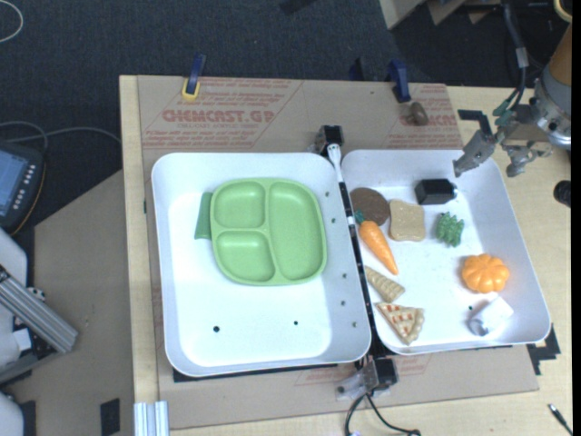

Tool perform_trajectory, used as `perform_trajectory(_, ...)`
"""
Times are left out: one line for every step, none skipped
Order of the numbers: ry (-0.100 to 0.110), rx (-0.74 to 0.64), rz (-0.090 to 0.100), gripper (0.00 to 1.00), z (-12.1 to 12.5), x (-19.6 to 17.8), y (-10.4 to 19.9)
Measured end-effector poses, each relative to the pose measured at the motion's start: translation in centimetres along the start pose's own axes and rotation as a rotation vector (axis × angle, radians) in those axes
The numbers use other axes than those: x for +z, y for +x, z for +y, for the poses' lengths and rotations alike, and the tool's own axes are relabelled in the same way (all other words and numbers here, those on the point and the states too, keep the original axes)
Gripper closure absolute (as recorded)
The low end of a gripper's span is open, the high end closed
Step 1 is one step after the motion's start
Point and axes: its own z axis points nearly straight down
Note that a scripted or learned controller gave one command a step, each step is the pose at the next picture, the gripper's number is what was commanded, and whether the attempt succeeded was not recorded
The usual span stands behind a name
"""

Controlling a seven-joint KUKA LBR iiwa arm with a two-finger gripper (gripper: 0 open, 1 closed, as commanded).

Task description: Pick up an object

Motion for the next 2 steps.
perform_trajectory(-0.014, -0.003, -0.003, 0.00, 0.2, -0.8, 0.1)
perform_trajectory(-0.008, -0.002, -0.001, 0.00, -0.7, 4.6, -0.3)
